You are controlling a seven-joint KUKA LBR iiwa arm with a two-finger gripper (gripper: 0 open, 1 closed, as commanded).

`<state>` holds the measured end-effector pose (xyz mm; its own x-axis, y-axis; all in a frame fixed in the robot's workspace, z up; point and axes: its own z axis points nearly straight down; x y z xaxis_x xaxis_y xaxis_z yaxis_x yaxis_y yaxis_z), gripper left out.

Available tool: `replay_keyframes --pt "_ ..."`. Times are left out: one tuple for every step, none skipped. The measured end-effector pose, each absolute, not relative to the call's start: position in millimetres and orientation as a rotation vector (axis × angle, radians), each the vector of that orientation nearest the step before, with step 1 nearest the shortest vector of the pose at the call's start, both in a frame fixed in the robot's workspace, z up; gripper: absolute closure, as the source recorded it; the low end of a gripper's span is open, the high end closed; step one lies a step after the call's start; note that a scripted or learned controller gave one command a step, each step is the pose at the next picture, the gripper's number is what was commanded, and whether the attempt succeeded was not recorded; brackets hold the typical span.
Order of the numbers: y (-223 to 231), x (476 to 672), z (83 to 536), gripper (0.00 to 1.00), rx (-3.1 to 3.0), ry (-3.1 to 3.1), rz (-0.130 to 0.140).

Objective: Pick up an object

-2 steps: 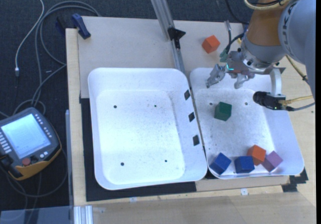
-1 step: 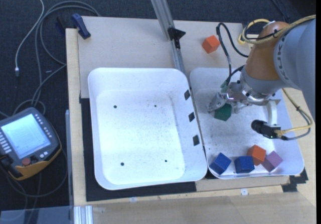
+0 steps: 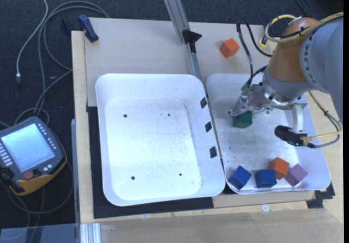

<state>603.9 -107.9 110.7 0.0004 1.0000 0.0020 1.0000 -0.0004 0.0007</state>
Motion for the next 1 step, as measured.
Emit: replay_keyframes --pt "-8.9 642.8 205.0 1.0 -2.214 -2.237 -0.017"
